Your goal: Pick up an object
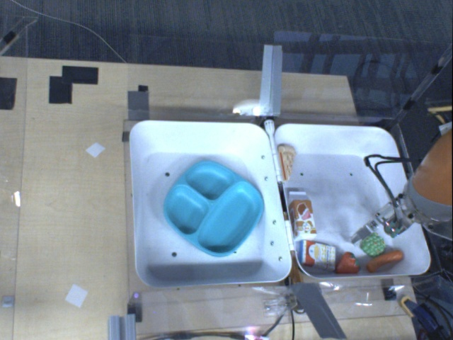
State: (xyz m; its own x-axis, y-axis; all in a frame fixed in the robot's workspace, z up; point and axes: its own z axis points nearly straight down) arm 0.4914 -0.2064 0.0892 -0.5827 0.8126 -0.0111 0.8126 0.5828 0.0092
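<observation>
While hovering in right bin (333, 147), jaws (375, 227) sit just above green object (373, 245); opening can't tell.

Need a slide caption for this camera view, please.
Gripper poised above a green toy in the right bin; blue divided tray in the left bin.

a blue sectioned plate (214, 207) lies in the left white bin (145, 190).

Reaching in from the right edge, orange band showing above the wrist. Angled down and leftward, tool (371, 231) low at the lower right. Finger spread too small to judge.
</observation>
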